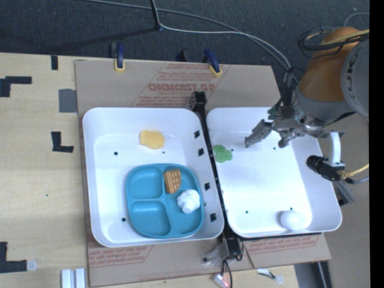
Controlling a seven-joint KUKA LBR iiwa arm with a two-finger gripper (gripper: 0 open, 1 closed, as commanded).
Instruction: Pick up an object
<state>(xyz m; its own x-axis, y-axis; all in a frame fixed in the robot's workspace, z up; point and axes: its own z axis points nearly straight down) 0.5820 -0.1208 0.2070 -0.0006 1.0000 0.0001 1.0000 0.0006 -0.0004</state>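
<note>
Cardboard (174, 86) lines the bench under two white bins (96, 161). Lower right lies a white ball (294, 219); at centre a green object (222, 154) by the divider. Above it, the gripper (267, 134) hovers released, holding nothing.

- The arm (336, 77) is cut off by the right edge past its orange band.
- The gripper (268, 135) fingers above the right bin (312, 218) are too small and blurred to tell how they stand.
</note>
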